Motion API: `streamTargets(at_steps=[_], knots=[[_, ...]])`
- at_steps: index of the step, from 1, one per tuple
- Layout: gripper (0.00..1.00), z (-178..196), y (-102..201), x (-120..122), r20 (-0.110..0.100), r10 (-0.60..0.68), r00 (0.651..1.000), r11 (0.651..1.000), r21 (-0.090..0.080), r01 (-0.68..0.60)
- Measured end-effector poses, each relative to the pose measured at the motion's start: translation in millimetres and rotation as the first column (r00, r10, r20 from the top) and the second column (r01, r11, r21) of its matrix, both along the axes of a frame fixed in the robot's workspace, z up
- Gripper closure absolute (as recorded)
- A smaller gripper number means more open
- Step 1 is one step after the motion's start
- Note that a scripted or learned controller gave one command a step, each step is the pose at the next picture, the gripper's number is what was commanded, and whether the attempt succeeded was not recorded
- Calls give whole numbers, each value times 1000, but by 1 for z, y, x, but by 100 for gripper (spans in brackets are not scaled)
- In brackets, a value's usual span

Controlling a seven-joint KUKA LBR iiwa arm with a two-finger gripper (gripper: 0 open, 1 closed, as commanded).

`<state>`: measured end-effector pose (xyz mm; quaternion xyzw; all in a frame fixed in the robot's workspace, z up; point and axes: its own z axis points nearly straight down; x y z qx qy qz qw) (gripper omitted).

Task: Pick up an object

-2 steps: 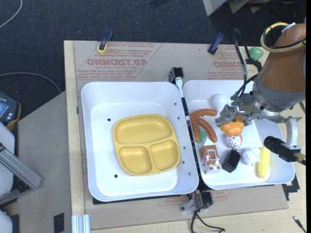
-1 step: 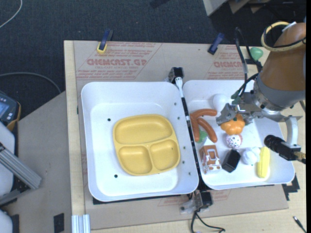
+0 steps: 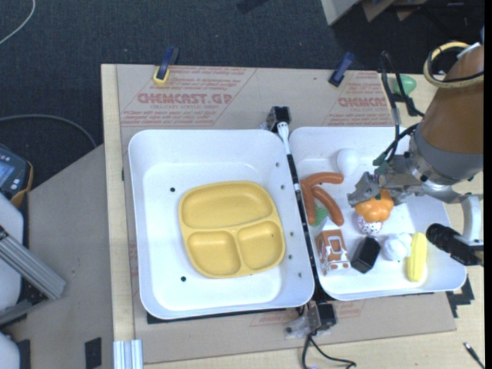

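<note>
Bins sit side by side: the left bin (image 3: 146, 229) carries a yellow divided tray (image 3: 231, 227), the right bin (image 3: 361, 283) small toys. Its gripper (image 3: 374, 193) (arm overhead hides much) hangs over an orange toy (image 3: 374, 210); its grip cannot be judged.

Robotics lab: worktop (image 3: 231, 91) is a board clamped (image 3: 163, 66) at the edge, two white bins (image 3: 146, 206) on it, loose cables (image 3: 46, 121) over dark carpet (image 3: 115, 14), aluminium framing (image 3: 27, 264) at left.
</note>
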<state>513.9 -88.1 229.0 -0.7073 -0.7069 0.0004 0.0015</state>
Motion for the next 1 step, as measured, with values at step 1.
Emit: streamTargets(at_steps=[1], knots=[[100, 6, 5, 10, 5, 2, 1000, 1000, -2, -2]])
